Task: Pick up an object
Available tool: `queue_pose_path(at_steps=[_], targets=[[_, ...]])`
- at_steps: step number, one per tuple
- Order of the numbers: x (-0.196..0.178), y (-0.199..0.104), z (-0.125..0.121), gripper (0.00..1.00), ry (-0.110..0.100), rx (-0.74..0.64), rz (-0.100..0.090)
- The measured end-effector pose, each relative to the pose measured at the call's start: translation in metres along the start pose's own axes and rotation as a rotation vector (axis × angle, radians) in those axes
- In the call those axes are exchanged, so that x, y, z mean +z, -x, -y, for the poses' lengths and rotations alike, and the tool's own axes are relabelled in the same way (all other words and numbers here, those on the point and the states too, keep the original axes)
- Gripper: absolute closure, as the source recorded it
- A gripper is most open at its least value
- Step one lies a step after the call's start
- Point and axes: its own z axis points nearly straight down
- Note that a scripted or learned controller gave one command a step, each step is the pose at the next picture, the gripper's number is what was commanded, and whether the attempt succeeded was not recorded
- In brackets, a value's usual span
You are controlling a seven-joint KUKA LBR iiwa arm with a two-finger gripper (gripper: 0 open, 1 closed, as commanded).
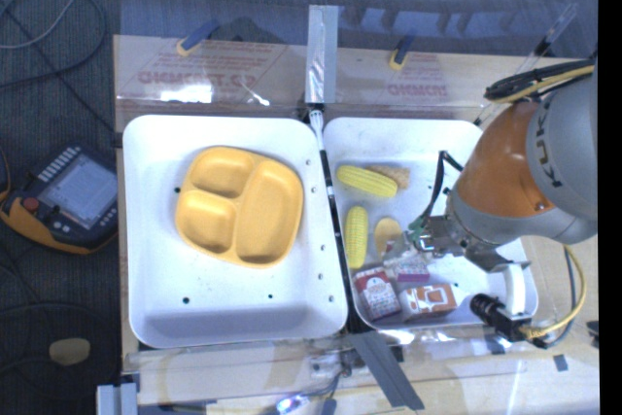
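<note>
Nearest us, at the front of the right bin [505, 301], we saw two small red packets [403, 294] lying side by side. Just above them the gripper [420, 243] hung low over the bin; we could not tell its state. Close to it lay a small yellow piece [387, 231] and an upright corn cob [357, 235], with a second corn cob [366, 180] farther back. The left bin [155, 306] held a yellow divided plate [239, 205].

Tray [240, 205] in left bin [146, 238]; corn [367, 180] in right bin [408, 136].
</note>
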Motion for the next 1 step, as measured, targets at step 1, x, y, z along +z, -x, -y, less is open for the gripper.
queue_pose_path(at_steps=[1], targets=[[-0.0903, -0.0439, -0.0322, 1.00, 0.001, 0.152, 0.004]])
